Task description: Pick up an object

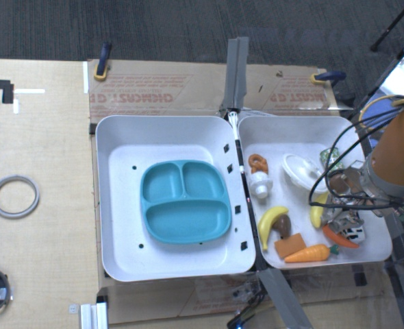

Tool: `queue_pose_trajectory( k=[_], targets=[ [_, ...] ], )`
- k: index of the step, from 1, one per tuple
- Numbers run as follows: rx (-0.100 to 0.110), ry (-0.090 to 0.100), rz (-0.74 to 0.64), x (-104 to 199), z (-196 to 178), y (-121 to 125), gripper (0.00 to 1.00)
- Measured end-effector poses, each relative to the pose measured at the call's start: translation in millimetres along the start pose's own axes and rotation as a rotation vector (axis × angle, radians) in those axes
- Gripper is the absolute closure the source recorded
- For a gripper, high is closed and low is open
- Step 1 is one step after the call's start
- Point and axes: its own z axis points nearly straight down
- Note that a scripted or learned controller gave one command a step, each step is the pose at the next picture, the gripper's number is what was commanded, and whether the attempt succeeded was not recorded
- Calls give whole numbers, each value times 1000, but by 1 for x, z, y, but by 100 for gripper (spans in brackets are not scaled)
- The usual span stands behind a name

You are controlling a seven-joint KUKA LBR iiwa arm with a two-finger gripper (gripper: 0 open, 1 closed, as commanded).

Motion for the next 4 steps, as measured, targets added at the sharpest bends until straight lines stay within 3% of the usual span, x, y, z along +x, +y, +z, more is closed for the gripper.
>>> queue_pose_trajectory(
  k=[1,2,3,4],
  targets=[
    [-13,14,262,-18,-118,42,100],
    [-16,15,89,-23,10,41,100],
    [-11,15,397,-37,10,-42,100],
    [-11,15,397,-37,11,-41,0]
  ],
)
